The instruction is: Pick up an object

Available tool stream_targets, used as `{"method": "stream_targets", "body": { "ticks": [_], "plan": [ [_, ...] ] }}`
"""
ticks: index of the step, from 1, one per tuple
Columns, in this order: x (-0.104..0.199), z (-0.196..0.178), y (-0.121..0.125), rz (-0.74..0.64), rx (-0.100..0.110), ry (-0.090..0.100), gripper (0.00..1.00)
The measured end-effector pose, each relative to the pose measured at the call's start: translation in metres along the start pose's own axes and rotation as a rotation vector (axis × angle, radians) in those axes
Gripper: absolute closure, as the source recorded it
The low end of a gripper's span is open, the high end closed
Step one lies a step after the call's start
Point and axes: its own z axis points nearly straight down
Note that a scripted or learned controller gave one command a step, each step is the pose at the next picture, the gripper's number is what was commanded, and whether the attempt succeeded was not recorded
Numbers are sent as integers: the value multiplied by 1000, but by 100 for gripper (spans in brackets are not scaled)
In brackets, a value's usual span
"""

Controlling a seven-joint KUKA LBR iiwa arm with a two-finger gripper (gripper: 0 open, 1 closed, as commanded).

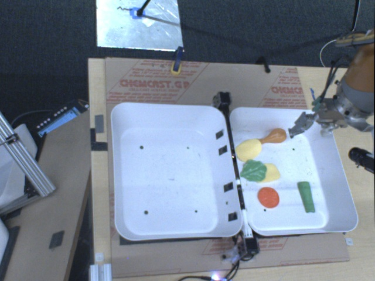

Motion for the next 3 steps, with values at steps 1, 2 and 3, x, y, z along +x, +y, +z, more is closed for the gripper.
{"method": "stream_targets", "body": {
  "ticks": [1,2,3],
  "plan": [
    [47,122,-44,0,14,6,0],
    [79,144,-70,-2,4,3,0],
    [77,132,-68,0,-1,0,100]
  ]
}}
